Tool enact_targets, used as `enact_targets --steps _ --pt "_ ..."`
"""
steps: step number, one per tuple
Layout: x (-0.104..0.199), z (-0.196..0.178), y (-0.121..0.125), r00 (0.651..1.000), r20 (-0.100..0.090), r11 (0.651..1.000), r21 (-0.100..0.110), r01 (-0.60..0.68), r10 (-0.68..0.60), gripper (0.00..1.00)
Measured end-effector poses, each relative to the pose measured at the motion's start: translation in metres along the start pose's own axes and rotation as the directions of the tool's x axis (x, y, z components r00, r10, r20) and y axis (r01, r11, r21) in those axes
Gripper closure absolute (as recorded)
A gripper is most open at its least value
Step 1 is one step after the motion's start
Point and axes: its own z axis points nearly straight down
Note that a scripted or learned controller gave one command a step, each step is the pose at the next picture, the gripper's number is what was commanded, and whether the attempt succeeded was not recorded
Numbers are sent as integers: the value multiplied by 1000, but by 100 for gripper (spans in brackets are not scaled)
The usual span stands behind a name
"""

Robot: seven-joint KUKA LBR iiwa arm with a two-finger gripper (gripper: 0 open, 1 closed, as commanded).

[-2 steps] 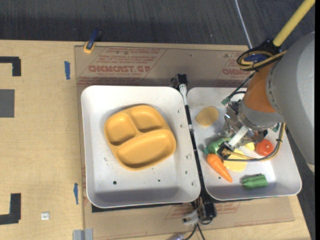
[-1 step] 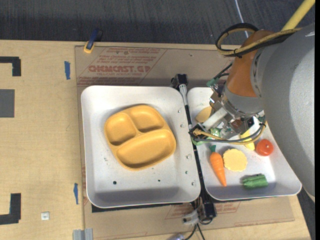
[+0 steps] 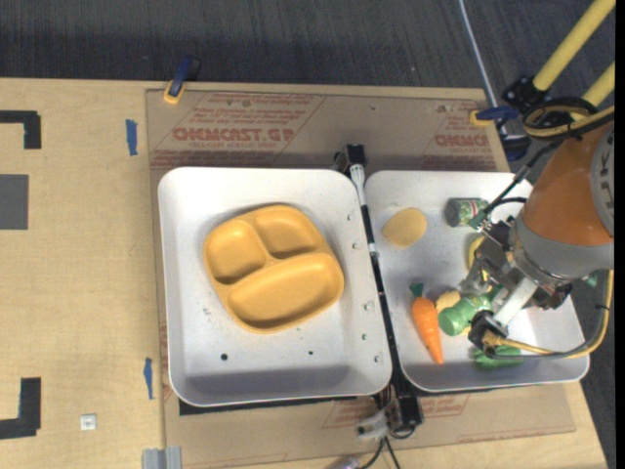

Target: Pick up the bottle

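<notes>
Green bottle (image 3: 461,314) (beside carrot (image 3: 427,328)) under pincer (image 3: 485,306).

The bottle (image 3: 459,313) is a small green one, light green along its body with a paler patch near one end. It lies on its side in the right bin (image 3: 430,262), toward the near edge, tilted across the floor. Its left end touches or sits just beside the orange carrot (image 3: 427,328); its right part is hidden.
</notes>
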Motion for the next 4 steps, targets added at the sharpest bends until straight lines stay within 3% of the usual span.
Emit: enact_targets --steps 1,2,3,4 --pt "9 -47 -16 959 -2 959 -4 -285 285 100" --pt "-40 28 34 1000 -1 1000 0 -2 2 100" --pt "-44 98 40 955 -1 955 -3 298 -298 100" --pt "-43 98 40 954 -2 954 -6 299 -299 0"
